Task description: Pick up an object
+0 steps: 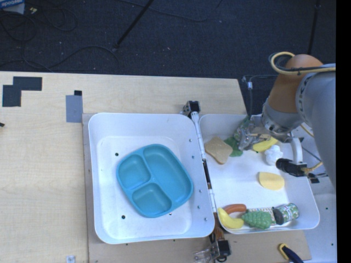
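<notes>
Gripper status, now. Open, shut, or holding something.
Gripper: cannot be told. It is down in the right bin, among the toast slice, a green item and a yellow item.

Light wooden bench [38, 169] bears two white bins side by side: left [93, 201], right [310, 210].

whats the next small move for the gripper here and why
Probably a short, slow lift straight up to test the grasp. The gripper sits low at the back of the right bin, among the green piece, a yellow piece and a white piece, beside the toast. Nothing can be seen held, so a small rise would show whether anything comes along.
</notes>
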Motion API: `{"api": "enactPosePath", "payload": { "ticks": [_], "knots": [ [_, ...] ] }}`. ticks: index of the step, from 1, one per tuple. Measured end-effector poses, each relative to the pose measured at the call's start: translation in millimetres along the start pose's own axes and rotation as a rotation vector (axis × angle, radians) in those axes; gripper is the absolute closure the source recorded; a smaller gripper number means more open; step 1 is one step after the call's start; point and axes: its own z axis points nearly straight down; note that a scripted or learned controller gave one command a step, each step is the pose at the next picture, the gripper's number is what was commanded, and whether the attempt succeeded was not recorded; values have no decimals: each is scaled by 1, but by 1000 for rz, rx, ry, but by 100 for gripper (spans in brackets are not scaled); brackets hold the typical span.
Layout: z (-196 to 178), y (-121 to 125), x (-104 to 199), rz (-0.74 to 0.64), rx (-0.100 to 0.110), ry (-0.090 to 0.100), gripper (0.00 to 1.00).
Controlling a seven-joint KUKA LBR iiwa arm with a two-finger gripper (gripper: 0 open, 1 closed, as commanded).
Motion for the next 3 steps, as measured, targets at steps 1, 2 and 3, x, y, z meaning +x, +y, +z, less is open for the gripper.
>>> {"api": "enactPosePath", "payload": {
  "ticks": [1,2,3],
  "knots": [
    [9,-1,-24,2,0,-2,100],
    [9,-56,-22,3,-8,-3,100],
    [1,-35,-21,3,-4,-2,100]
  ]
}}
